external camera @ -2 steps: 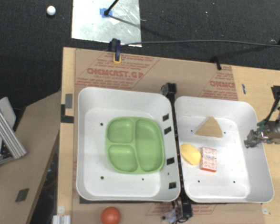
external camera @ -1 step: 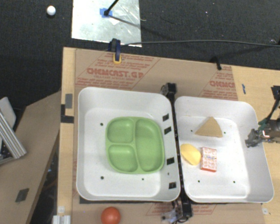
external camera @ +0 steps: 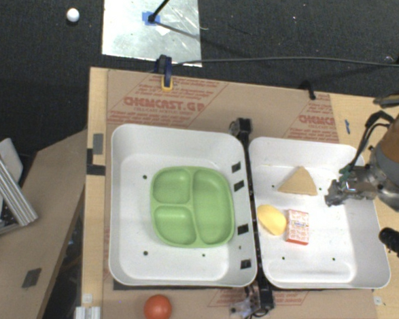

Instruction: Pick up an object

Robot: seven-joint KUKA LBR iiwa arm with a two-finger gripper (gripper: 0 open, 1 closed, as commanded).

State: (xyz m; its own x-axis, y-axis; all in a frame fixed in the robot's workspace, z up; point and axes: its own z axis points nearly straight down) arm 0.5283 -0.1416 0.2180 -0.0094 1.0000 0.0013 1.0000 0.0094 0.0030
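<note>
The right bin (external camera: 355, 268) holds three things: a tan wedge (external camera: 299, 182) near its back, a yellow lemon-like piece (external camera: 271, 220) at its left side, and a small red and white carton (external camera: 297, 227) right beside the yellow piece. My gripper (external camera: 336, 194) hangs over the right part of this bin, a short way right of the tan wedge and apart from it. Nothing shows between its fingers.
The left bin (external camera: 126, 184) holds a green divided plate (external camera: 192, 206). A red ball (external camera: 158, 308) lies on the bench in front of the bins. A black divider with clips (external camera: 246, 193) runs between the bins. Metal framing (external camera: 6, 190) stands at the left.
</note>
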